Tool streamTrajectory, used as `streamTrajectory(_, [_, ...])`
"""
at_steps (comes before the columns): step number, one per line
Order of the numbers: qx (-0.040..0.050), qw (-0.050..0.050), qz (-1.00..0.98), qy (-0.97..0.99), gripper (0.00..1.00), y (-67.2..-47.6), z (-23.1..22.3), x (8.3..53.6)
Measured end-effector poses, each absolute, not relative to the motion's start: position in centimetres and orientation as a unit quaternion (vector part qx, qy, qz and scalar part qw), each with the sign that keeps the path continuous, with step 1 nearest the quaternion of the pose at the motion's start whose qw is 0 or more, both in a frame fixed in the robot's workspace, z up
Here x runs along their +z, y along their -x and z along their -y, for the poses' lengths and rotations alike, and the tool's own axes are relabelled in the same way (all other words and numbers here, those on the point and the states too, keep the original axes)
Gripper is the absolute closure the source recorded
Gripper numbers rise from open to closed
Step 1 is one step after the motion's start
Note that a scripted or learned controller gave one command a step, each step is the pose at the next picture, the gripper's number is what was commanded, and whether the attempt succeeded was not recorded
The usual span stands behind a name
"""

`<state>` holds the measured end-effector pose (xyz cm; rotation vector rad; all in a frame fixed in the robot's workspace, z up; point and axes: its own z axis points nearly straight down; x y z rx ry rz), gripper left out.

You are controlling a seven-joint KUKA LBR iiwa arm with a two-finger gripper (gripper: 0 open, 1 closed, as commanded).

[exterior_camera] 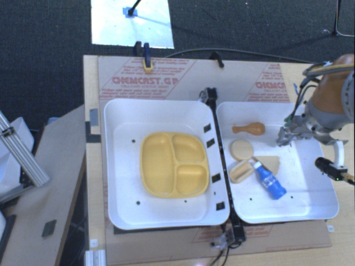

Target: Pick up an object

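The right bin (316, 204) holds a blue bottle with a white cap (269, 182), a tan drumstick-shaped piece (248, 129), a round beige disc (242, 148), a tan wedge (270, 162) and a small beige oblong piece (240, 172). My gripper (284, 136) hangs over the bin's upper right part, right of the drumstick and above the wedge. Nothing shows between its fingers. The arm's orange band (328, 93) rises behind it at the right edge.
The left bin (125, 121) holds a yellow divided plate (175, 164). A black divider with clips (217, 159) runs between the bins. A black tool tip (331, 169) juts over the right bin's right wall. An aluminium rail (19, 148) lies at the far left.
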<state>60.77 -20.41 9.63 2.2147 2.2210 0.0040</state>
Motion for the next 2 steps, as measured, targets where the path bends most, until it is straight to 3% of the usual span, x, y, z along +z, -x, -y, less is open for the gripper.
streamTrajectory(2, [0.0018,0.003,-0.709,-0.705,1.0,-61.0,19.6,20.7])
